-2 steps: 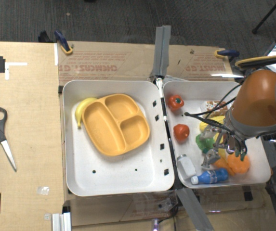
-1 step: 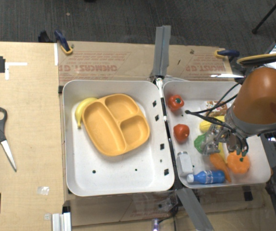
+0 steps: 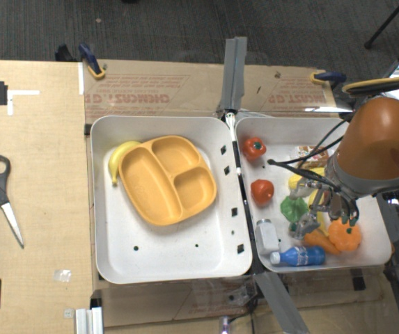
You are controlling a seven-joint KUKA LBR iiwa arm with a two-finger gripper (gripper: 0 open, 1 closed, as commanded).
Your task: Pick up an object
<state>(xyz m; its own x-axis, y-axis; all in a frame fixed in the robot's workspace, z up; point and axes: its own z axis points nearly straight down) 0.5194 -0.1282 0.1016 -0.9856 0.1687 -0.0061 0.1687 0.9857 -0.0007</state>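
On the far left of the counter [image 3: 39, 186] a pair of scissors [image 3: 1, 190] lies flat, well apart from both bins and seemingly not part of the task. The left bin [image 3: 164, 263] holds a yellow-orange divided plate [image 3: 168, 179] lying at a slant, with a yellow banana [image 3: 119, 157] tucked against its upper left rim; the rest of that bin's floor is bare white. A grey divider strip [image 3: 234, 75] runs down between the bins, and blue clamps [image 3: 91, 60] pin the cardboard behind them, presumably to keep the work area from shifting. The right bin [image 3: 283, 120] is the crowded one: two red tomato-like items [image 3: 254, 147] lie near its left wall, one above the other, a small white object [image 3: 267, 234] lies below them, a blue-and-white bottle [image 3: 298, 257] lies on its side along the near wall, and a green item [image 3: 295, 207] lies near the middle beside orange pieces [image 3: 338, 236]. The arm [image 3: 373, 145] reaches in from the right, and the pincer [image 3: 317, 211] is lowered into this cluster just beside the green item and above the orange pieces, a position that suggests a grasp attempt there. Whether the pincer is released or clenched cannot be told, since cables and clutter hide its tips; no object is visibly lifted, so the pick appears not yet done.
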